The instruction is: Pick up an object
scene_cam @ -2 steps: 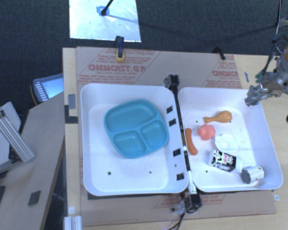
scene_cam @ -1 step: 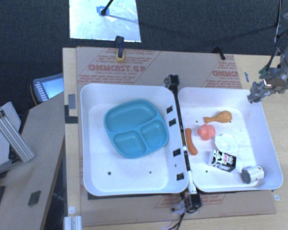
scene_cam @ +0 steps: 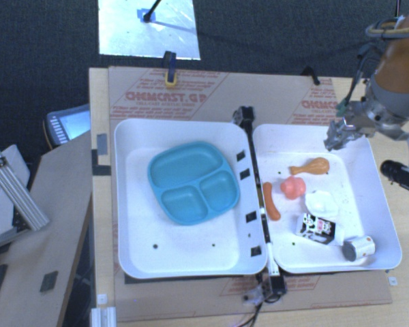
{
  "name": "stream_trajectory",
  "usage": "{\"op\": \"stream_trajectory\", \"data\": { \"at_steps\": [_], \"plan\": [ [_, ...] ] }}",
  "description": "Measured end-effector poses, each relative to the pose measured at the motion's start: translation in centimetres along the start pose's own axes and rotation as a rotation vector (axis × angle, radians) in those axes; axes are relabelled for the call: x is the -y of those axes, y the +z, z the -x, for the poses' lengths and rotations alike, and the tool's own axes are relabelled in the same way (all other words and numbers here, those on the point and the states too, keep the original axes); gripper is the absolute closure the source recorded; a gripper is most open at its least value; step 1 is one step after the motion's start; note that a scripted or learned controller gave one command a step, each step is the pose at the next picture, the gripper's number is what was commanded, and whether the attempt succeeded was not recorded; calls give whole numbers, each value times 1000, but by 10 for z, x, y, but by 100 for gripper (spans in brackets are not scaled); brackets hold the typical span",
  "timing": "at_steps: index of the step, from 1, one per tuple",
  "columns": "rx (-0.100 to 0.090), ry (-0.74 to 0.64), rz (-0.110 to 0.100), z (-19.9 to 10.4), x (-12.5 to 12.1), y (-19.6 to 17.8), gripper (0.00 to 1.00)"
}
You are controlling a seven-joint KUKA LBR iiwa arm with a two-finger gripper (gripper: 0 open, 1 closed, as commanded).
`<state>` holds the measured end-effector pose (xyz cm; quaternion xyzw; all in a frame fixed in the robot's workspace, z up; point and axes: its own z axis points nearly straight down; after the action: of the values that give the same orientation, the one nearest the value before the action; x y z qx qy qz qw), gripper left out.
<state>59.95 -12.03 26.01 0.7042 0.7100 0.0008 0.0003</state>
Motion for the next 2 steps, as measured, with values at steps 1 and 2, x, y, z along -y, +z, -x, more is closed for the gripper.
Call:
{"op": "stream_trajectory", "data": {
  "at_steps": [1, 2],
  "plan": [
    [0, -1, 0, -46, -1, 13, 100],
    [-1, -1, 0, -95, 6, 9, 100]
  ]
}}
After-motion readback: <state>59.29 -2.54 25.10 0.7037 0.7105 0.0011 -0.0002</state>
